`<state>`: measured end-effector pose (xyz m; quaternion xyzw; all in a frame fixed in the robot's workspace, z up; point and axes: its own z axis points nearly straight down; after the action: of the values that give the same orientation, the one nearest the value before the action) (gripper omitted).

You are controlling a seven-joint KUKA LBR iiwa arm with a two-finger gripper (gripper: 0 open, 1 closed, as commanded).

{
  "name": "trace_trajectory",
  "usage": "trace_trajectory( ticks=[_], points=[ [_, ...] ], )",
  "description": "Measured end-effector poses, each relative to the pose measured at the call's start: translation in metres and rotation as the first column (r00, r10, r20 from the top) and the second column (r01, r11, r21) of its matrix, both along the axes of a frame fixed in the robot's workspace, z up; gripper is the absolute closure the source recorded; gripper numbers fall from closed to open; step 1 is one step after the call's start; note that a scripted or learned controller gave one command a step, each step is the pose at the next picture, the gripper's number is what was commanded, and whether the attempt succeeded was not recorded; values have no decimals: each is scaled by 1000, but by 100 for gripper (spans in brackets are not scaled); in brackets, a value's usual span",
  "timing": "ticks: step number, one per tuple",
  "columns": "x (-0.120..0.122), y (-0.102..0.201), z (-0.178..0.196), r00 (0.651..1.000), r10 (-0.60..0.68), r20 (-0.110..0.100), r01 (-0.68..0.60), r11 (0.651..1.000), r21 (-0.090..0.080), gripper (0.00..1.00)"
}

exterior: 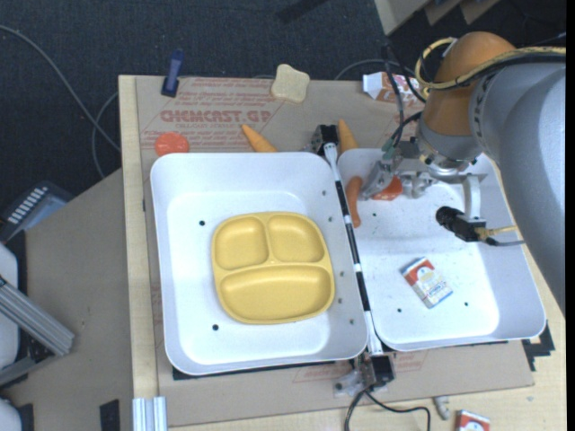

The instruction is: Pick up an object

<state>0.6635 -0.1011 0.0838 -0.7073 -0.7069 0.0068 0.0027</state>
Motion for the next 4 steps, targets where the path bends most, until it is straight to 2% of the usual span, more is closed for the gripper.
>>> trace_trajectory(
  ticks=[4],
  points=[
    [0, 3, 0, 1000, -1, -1, 1, 1000, -2, 0]
  ],
)
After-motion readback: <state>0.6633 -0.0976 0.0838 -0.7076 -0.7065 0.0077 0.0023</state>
